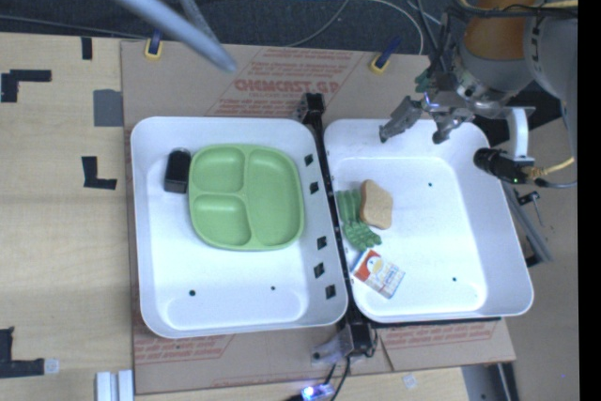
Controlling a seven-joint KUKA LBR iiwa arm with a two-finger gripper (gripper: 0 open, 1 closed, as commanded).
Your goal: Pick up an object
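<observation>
My gripper (417,129) hangs open over the far edge of the right bin (470,296), its two fingers spread with nothing between them. Below it and to the left, a tan sponge-like block (377,203) lies in the right bin beside a green leafy toy (355,223). A small red and white packet (378,274) lies nearer the front of that bin. The left bin (225,305) holds a green divided plate (247,197) and a small black block (177,171) at the plate's left.
The grey arm with its orange band (512,0) reaches in from the upper right. Cables trail across the dark floor behind the bench. A black clip divider (324,202) runs between the two bins.
</observation>
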